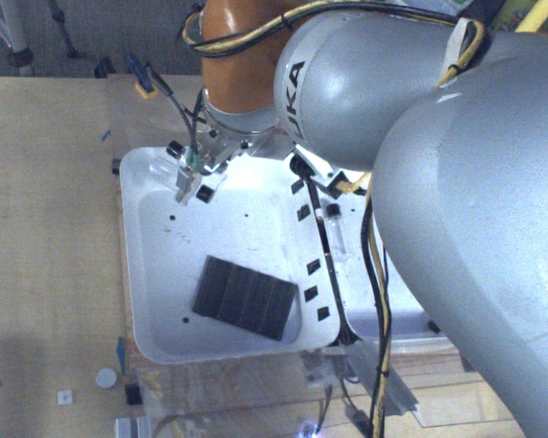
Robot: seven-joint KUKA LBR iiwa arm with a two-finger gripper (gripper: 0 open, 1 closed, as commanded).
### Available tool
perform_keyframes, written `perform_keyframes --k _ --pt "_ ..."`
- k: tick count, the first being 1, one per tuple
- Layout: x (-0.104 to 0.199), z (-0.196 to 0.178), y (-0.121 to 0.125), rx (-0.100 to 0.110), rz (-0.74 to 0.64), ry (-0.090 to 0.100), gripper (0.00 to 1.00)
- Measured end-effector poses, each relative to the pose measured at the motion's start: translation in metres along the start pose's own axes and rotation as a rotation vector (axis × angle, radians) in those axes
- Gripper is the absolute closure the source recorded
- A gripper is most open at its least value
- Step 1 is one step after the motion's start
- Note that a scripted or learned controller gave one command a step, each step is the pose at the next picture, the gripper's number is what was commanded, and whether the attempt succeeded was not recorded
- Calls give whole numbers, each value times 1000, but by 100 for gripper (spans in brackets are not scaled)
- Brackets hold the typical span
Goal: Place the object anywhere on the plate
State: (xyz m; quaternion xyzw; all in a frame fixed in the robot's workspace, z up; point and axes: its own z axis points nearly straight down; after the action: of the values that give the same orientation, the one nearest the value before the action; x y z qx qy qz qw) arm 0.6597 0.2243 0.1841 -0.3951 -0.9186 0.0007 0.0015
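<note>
Left bin [142, 272]: shallow, white, rounded corners. It holds one dark ribbed slab [246, 297], flat on the floor near the bin's front edge, turned at a slight angle to the walls. A few small dark specks dot the floor behind and left of the slab; the largest sits just off the slab's left corner.

Right bin [402, 322]: mostly covered by the arm [457, 153]; a strip of its front wall shows under the cable.

Gripper [194, 185]: low over the left bin's back left corner, well apart from the slab. Nothing seen between its tips. Cannot tell whether the jaws are released or clenched; they are too small and cluttered to read.

A black cable [333, 272] runs along the divide between the two bins, toward the front edge.

No object identifiable as the task's thing, unless it is the slab.
</note>
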Motion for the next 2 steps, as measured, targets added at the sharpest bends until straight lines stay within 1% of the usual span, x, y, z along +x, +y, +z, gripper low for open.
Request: perform_keyframes --k 1,2 --pt "9 -5 -26 -1 -293 -1 100" --pt "1 10 -2 -6 -219 -4 100"
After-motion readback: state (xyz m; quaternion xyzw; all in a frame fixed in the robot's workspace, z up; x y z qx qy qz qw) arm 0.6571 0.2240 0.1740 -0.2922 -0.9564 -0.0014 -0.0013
